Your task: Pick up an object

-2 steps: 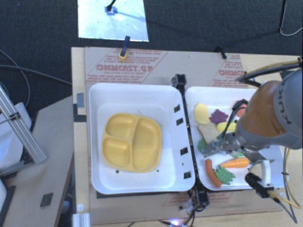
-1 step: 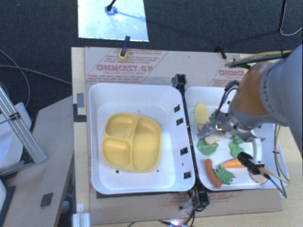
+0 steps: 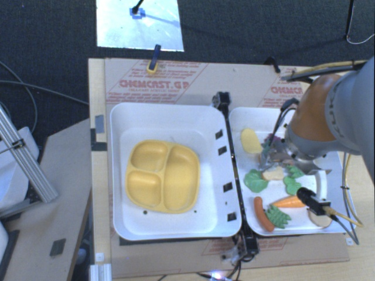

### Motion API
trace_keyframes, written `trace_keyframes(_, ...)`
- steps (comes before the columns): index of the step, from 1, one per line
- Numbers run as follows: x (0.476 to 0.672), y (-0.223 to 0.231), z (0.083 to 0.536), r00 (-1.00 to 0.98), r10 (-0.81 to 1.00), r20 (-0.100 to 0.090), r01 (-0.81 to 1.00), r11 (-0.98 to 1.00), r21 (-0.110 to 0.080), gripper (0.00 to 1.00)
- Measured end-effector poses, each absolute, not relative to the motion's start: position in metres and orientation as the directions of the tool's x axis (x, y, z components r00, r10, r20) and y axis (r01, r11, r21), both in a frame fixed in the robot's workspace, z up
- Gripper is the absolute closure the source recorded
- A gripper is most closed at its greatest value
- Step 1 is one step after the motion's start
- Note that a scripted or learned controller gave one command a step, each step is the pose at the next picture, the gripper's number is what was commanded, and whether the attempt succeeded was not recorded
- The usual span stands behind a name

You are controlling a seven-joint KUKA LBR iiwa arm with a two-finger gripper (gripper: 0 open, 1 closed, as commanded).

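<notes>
Toy food items crowd the right-hand white bin on the counter, among them a red sausage lying nearest the front wall, with a green leafy piece just beside it and an orange carrot a little further back. A pale brown round piece sits at the bin's front right, partly behind a black cable connector. Deeper in, a green lettuce-like piece and a second green piece flank a small pale item, directly under the end effector. Whether its fingers are spread or closed, or whether they grip anything, cannot be told from this angle. A yellow oval piece lies toward the bin's back. The grey arm with its orange band reaches in from the right. In the left bin rests a yellow divided plate. Beyond the bins, a blue-and-yellow tool lies at the counter's far edge.
</notes>
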State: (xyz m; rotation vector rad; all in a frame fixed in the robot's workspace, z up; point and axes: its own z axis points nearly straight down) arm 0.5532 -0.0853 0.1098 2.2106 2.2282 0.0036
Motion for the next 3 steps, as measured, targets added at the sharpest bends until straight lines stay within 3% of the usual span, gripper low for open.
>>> trace_keyframes(1, 0.608, -0.198, 0.132, 0.004, 1.0, -0.008, 1.0, -0.003, 0.01, 1.0)
trace_keyframes(2, 0.568, -0.168, 0.095, -0.005, 1.0, -0.002, 1.0, 0.005, 0.004, 1.0)
trace_keyframes(3, 0.5, -0.159, 0.088, 0.002, 1.0, -0.003, 1.0, -0.002, 0.01, 1.0)
